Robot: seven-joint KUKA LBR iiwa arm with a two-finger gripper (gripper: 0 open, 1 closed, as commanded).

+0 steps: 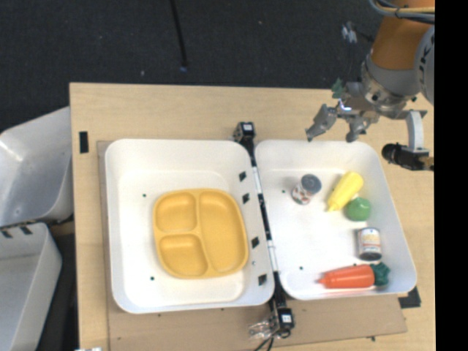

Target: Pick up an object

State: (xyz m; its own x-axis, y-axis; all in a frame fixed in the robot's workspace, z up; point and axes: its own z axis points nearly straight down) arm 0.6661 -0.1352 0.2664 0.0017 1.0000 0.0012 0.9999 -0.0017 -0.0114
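Gripper (336, 125) open, empty, hovering over the far rim of the right bin (292, 269). I'd go for the yellow corn (344, 190): it lies just nearward of the gripper, mid-bin, long axis slanting toward the far right corner.

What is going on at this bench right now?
A grey and orange robot arm hangs its gripper open over the far edge of the right bin, holding nothing. That bin holds a small can, a yellow toy, a green ball, a jar and a toy carrot. The left bin holds a yellow divided plate.
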